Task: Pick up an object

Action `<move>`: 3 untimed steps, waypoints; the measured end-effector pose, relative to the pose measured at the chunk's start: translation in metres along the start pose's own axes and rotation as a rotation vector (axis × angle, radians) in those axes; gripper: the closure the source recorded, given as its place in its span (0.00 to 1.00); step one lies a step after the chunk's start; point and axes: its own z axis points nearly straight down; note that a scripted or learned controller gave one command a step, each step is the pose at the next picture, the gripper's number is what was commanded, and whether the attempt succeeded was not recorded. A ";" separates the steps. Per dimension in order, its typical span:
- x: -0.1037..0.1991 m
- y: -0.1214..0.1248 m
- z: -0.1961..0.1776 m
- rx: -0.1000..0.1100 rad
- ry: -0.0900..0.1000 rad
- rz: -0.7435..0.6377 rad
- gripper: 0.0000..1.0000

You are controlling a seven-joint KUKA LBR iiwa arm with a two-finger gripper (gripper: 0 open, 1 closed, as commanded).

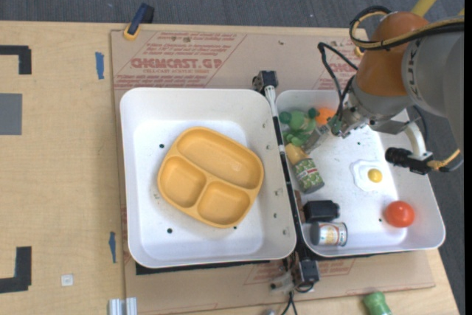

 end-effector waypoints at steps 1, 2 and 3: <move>0.051 -0.117 -0.018 0.001 -0.001 0.058 0.00; 0.009 -0.053 -0.002 -0.002 -0.003 0.305 0.00; -0.034 -0.008 0.000 0.000 -0.002 0.667 0.00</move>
